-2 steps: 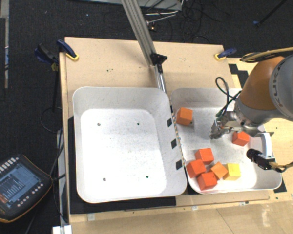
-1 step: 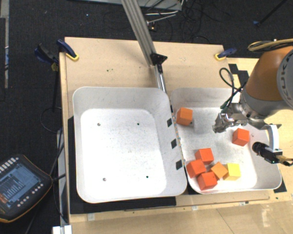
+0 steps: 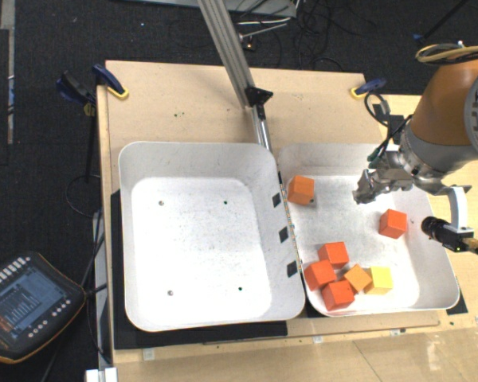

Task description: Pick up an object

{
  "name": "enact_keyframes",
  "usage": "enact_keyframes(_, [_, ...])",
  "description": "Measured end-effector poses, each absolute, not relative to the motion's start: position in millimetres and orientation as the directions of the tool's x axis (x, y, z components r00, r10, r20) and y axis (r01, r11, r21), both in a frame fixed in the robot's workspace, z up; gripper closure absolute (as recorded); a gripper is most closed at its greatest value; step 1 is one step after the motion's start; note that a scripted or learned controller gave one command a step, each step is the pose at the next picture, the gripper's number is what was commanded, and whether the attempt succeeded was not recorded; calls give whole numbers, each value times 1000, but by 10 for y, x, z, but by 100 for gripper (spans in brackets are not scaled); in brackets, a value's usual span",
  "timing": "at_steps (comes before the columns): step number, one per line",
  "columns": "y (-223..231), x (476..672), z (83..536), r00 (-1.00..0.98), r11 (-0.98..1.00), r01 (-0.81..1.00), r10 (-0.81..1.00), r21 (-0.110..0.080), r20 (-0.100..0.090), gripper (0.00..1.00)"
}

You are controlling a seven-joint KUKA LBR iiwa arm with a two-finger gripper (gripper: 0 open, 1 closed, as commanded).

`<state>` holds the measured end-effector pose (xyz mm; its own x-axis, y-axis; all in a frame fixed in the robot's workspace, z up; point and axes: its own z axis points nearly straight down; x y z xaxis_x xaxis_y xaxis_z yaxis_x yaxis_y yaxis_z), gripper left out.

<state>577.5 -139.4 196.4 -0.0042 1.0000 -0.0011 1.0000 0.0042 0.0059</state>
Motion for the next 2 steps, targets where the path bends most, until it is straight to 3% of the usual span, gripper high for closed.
enact_keyframes(1, [-1392,5788,2232,-4,4,1000,1000,5,-1,100])
enact_keyframes(2, [-890,5904,2145,-8,8,1000,1000,0,1,100])
